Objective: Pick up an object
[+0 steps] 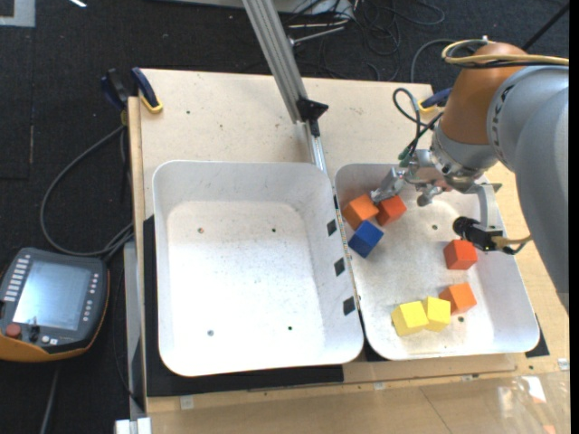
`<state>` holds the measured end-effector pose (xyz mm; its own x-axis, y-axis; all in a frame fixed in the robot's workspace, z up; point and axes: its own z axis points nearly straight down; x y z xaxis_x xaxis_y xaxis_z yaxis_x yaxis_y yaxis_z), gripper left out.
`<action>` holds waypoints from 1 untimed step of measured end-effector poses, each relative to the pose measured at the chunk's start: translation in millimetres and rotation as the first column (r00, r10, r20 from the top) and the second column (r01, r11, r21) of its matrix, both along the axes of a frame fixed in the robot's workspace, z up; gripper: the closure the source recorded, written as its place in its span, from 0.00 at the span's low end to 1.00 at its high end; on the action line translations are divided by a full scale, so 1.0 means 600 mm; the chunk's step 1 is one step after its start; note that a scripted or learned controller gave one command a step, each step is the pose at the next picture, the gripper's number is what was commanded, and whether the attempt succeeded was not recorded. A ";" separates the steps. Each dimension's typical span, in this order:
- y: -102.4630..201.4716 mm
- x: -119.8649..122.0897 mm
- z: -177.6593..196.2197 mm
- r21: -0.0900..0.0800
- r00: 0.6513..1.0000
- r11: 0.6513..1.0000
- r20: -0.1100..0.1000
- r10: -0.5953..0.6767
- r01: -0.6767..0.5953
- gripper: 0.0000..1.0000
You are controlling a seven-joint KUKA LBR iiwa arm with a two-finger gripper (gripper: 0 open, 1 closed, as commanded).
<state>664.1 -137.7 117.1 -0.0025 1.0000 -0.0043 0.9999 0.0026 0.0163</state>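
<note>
The arm reaches in from the right over the right-hand bin (pixel 507 328), and the tool (pixel 395 188) sits low at the bin's upper left, right by a tight cluster of blocks; an orange block (pixel 361 209) and a red-orange block (pixel 392 210) lie touching each other just under the tool, with a blue block (pixel 365 239) just below them; whether the tool is spread or closed, or has anything in it, cannot be told from this slanted view, since the wrist hides the tip; the step in hand looks like the approach or the grasp itself on one of those two orange blocks, and no block is visibly lifted; further down the bin a red block (pixel 460 254) sits alone, and two yellow blocks (pixel 421 315) lie beside another orange block (pixel 460 297); the left-hand bin (pixel 172 242) rests beside it on the counter (pixel 226 116); the next move likely calls for a firm close on a single block and a straight lift, and the neighbours crowding so tightly could spoil it.
</note>
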 end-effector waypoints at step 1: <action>-0.011 -0.029 -0.031 0.002 1.000 1.000 -0.010 -0.004 0.004 0.00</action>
